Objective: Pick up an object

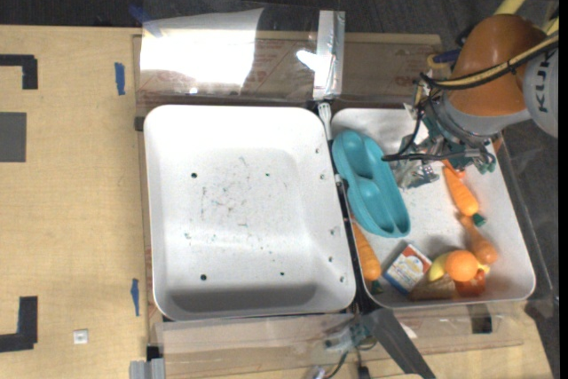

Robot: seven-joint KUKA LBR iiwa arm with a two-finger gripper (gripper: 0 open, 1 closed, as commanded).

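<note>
Two shallow white bins sit side by side mid-frame: left bin [169,191] with a scuffed, speckled plastic floor; right bin [519,257] holding the objects. Count in the right bin: one teal oblong dish [371,184], smooth plastic, along its left side; three carrots, namely one carrot [366,255] by the left wall, one [461,192] under the arm, one [479,242] lower right; one orange ball [461,265]; one small printed carton [407,269]; something yellow and red beside the ball, unclear. Gripper [421,169] hangs low at the upper middle of the right bin, beside the dish; cannot tell how it is set, nothing seen in it. Orange band [493,67] upper right. Bench [67,191] is pale wood with black and blue tape marks; a glaring clear sheet [231,53] lies behind the bins; dark floor along the top.
</note>
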